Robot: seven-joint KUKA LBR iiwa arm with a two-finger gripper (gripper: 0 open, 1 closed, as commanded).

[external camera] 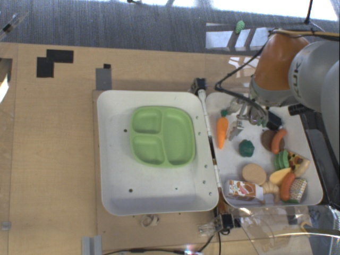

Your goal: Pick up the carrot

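I had the jaws spread just beside the carrot, which lay lengthwise against the right bin's left wall, leaf end toward the desk's far edge.

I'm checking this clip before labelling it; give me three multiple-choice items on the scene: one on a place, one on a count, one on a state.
1. Where does the orange toy carrot lie?
A. in the right white bin
B. on the green plate
C. on the bare bench

2. How many compartments has the green divided plastic plate?
A. two
B. three
C. five

3. How does the carrot stand to the gripper?
A. lifted above the bin
B. lying in the bin beside the gripper
C. set down on the plate

Answers: 1 A, it lies near that bin's left wall. 2 B, two small compartments sit left of one large one. 3 B, it rests on the bin floor, just left of the gripper.
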